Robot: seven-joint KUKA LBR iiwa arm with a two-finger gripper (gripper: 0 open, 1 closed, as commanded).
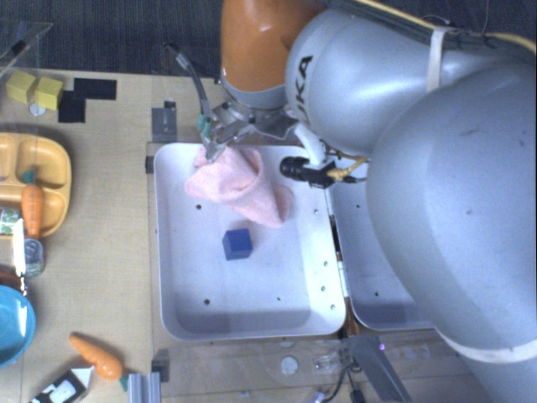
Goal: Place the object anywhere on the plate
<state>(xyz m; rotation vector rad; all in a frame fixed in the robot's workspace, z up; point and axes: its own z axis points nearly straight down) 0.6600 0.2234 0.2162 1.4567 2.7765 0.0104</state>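
At the twelve o'clock edge of the left white bin, the hand sits low over a crumpled pink cloth, and its metal fingers meet the cloth's upper left corner. Whether they pinch the fabric or merely touch it cannot be told, nor how wide they stand. The cloth lies heaped in the bin's upper half, trailing toward four o'clock. Just below it, toward six o'clock and a little apart, a small blue cube rests flat on the bin floor. The grey arm with its orange band comes in from three o'clock and covers most of the right bin. On the desk at nine o'clock sits a yellow divided plate with a carrot lying across its lower rim. A second carrot lies at seven o'clock, beside a blue bowl at the frame edge. Two yellow blocks and a black piece sit at ten o'clock.
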